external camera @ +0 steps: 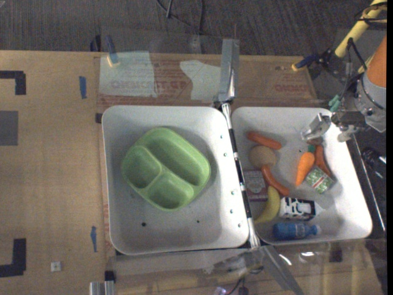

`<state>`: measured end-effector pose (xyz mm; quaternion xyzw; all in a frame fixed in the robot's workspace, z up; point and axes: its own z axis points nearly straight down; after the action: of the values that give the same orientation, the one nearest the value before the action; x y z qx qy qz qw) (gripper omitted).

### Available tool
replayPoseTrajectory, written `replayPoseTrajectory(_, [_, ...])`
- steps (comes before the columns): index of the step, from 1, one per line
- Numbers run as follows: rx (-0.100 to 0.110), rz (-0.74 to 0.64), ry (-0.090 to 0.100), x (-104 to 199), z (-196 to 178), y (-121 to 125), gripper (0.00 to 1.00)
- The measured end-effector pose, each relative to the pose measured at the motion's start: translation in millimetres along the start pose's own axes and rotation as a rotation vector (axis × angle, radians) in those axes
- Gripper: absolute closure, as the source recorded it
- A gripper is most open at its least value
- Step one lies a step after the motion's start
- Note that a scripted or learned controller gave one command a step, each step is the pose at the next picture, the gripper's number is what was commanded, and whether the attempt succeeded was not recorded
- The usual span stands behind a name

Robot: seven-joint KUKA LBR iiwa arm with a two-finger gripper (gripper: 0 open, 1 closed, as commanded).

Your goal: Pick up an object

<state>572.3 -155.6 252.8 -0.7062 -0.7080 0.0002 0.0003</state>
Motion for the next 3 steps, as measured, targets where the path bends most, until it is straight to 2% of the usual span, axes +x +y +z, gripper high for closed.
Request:
replayPoseTrajectory(1, [-0.002,0.192,0.000,-22.9,157.4,26.4,0.00])
replayPoseTrajectory(2, [-0.002,0.143,0.014,-31.6,162.5,64.2,0.00])
replayPoseTrajectory(3, [-0.005,0.143,0.002,-36.1,152.1,63.9,1.00])
